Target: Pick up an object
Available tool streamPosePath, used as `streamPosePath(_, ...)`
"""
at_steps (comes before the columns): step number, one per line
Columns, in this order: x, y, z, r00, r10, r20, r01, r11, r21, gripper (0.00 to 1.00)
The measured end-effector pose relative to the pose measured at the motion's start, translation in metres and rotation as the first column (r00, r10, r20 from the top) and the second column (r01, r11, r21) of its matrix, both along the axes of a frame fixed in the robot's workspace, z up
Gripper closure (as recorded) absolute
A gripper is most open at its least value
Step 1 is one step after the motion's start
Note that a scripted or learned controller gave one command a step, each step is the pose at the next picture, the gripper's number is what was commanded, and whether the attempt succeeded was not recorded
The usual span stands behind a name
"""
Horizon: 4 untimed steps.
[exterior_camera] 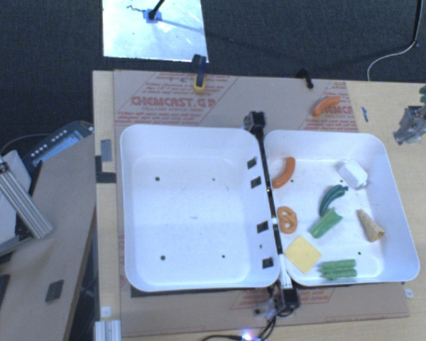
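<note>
Trouble could come from several corners, I'd say. The gripper [416, 125] sits at the far right edge, over the bench outside the right bin [383, 155], well apart from anything it might take; whether it is spread or pressed together I cannot tell, it is too small and blurred.

Everything worth picking lies in that right bin. A sausage [282, 172] rests just beside the divider [268, 190], and a pretzel [287, 219] sits close to it too; a reach for either could knock a finger against that wall. The cheese slice [302, 253] lies flat on the floor, so I would expect fingers to slide over it and close on nothing. The bean bundle [338, 268] is near the front rim, which could crowd a descent there. The dark green pepper [333, 196] and the lighter green piece [326, 223] lie nearly touching, so a grab at one may drag or pinch the other. The cone [370, 225] tapers and might squirt out of a squeeze. The white block [353, 174] looks the easiest, standing fairly free.

A second sausage [326, 106] lies outside on the cardboard [170, 99], beyond the bins. The left bin [192, 212] offers nothing to take.

Most of the arm is cut off by the frame, so its pose is a guess. I cannot make out what the lighter green piece really is.
</note>
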<state>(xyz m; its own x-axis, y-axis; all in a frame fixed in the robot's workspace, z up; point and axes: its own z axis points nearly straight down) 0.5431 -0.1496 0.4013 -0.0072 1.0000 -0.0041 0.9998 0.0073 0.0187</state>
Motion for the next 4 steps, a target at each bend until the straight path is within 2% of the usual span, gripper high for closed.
streamPosePath(1,-0.018,0.02,0.138,1.0,0.001,0.001,-0.001,1.0,0.0,1.0)
streamPosePath(2,-0.028,0.051,-0.004,1.0,-0.001,-0.03,0.001,1.0,0.007,1.0)
streamPosePath(3,-0.042,0.083,0.143,1.0,0.001,0.001,-0.001,1.0,0.003,1.0)
streamPosePath(4,-0.057,0.098,0.015,1.0,-0.005,-0.028,0.005,1.0,0.005,1.0)
